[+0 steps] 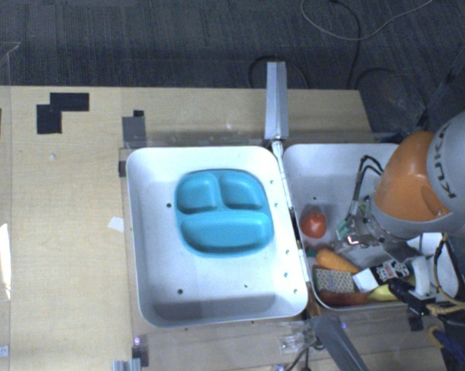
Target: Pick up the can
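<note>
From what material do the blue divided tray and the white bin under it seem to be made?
The blue divided tray looks like moulded plastic: even matte colour, soft rounded compartments. The white bin seems to be plastic or painted metal, smooth with a faint sheen, small dark holes in its floor; the view leaves that open.

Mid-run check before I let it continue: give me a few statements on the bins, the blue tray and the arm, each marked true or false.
1. The blue tray lies in the left bin. True.
2. The blue tray has a single undivided compartment. False: it shows three, two small at the far side and one long nearer the camera.
3. A red round item sits in the right bin, near the divider. True.
4. The arm hangs over the left bin. False: it is over the right bin.
5. An orange item lies in the right bin, nearer the camera than the red one. True.
</note>
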